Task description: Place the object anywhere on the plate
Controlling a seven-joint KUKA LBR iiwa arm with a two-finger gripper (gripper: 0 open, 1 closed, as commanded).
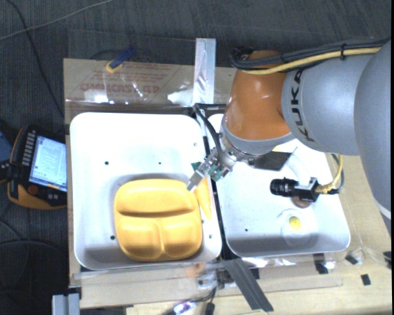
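Observation:
A yellow plate (159,218) with three compartments lies in the front half of the left bin (118,143). My gripper (201,177) hangs over the divider between the bins, just above the plate's upper right corner. A slim orange-yellow piece (206,204) lies right below the gripper, between the plate's right edge and the bin wall. Whether the gripper touches it I cannot tell. The arm's orange band (256,107) and grey body cover the back of the right bin.
In the right bin (315,241) a small yellow object (294,223) lies near the front, with a brownish round thing (303,201) just behind it. A clear plastic bag (128,81) lies on the bench behind the left bin. A handheld pendant (39,166) sits left of the bench.

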